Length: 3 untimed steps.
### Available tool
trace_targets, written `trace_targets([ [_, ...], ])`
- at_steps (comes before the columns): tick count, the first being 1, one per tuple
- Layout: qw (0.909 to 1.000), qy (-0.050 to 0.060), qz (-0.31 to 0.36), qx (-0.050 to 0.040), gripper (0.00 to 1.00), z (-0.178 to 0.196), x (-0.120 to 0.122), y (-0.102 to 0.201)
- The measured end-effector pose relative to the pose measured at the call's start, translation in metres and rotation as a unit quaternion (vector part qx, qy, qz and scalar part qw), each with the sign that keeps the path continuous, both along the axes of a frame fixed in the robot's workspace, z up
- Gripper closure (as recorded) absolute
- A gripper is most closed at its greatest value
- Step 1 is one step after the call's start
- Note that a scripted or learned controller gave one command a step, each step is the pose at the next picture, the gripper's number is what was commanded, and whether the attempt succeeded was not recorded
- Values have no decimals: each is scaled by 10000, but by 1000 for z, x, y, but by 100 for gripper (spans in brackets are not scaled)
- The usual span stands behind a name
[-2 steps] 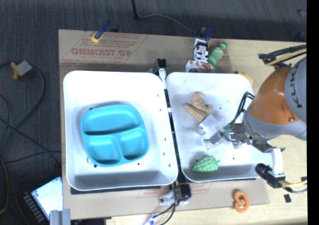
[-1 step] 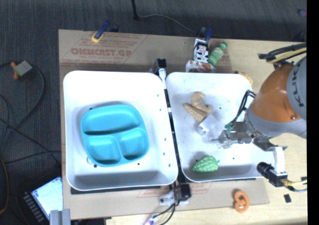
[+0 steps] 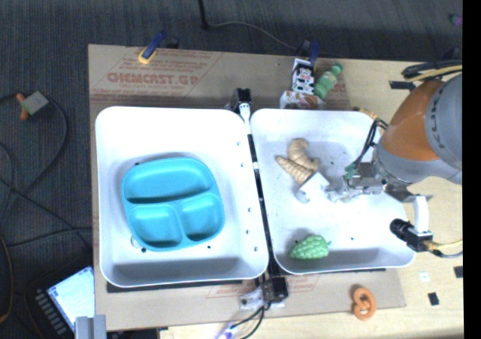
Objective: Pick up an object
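Camera view: gripper [image 3: 340,190] low in right bin [image 3: 331,123], finger state impossible to tell. Just left, small white piece [image 3: 304,195] below tan cone-shaped toy [image 3: 297,161]; green bumpy toy [image 3: 310,247] near front wall. Left bin [image 3: 113,123] with blue divided tray [image 3: 173,202].

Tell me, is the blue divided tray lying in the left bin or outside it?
Inside: the blue divided tray lies flat on the floor of the left bin.

Grey arm [image 3: 449,131], orange wrist band [image 3: 409,127]
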State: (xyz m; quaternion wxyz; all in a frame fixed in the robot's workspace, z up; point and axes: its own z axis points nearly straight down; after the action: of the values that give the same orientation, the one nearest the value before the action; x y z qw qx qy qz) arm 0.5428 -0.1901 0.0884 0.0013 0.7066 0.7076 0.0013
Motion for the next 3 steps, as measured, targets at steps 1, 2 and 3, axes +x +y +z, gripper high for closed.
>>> trace_targets([
  [1, 10000, -27, 2, -17, 100, 0, 63, 41],
  [2, 10000, 9, -3, -14, 100, 78, 126, 41],
  [3, 10000, 15, 0, -8, 100, 123, 126, 70],
])
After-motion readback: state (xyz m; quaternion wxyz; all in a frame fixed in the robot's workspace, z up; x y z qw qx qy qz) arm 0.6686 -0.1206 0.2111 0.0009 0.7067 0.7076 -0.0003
